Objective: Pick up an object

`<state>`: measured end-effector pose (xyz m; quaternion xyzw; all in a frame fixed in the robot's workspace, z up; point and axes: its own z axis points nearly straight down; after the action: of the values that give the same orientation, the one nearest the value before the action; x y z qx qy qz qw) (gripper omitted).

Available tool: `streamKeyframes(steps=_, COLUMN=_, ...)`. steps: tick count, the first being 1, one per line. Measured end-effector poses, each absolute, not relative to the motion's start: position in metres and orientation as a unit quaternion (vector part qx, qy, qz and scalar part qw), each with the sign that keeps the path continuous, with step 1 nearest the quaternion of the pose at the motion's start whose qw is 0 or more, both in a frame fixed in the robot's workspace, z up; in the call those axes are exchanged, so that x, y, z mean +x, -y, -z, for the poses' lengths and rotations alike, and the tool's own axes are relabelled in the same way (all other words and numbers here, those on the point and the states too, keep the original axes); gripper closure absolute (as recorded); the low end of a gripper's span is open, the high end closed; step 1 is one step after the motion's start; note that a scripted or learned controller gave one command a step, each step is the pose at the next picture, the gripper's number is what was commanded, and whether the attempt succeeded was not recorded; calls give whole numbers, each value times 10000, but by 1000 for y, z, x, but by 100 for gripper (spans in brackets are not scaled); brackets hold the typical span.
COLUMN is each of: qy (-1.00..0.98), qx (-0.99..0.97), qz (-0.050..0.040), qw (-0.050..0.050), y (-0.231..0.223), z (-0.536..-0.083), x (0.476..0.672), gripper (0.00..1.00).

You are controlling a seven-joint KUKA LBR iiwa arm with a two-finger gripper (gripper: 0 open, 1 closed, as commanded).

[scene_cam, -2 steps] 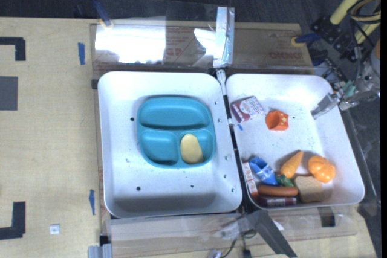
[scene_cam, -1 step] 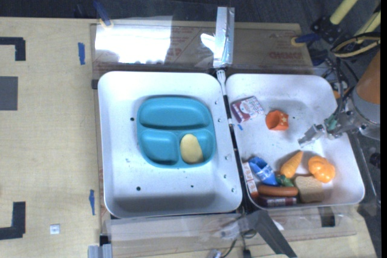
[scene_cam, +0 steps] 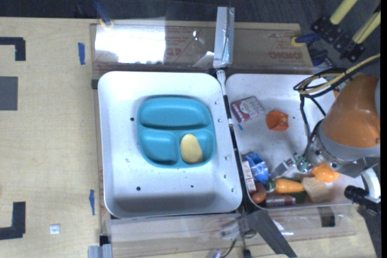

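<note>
My arm, with its orange band (scene_cam: 358, 112), reaches into the right bin (scene_cam: 284, 90) from the right. The gripper (scene_cam: 300, 162) hangs low over the bin's front right part, just above a carrot (scene_cam: 289, 186) and beside an orange fruit (scene_cam: 326, 174). A beige block (scene_cam: 315, 189) lies right below the wrist. No object shows held in the gripper.
Also in the right bin are a red-and-white packet (scene_cam: 248, 109), a small orange-red piece (scene_cam: 277, 120), a blue package (scene_cam: 256, 167) and a dark bottle (scene_cam: 279, 202). The left bin (scene_cam: 118, 130) holds a blue divided tray (scene_cam: 163, 124) with a yellow lemon-like object (scene_cam: 191, 148).
</note>
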<state>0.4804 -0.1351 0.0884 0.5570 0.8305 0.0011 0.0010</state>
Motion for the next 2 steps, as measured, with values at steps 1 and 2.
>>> streamKeyframes(steps=1, qy=-6978, qx=7162, qz=-24, qw=28, y=169, z=-87, x=497, gripper=0)
streamKeyframes(steps=2, qy=-7231, qx=6907, qz=-20, qw=32, y=142, z=-87, x=540, gripper=0)
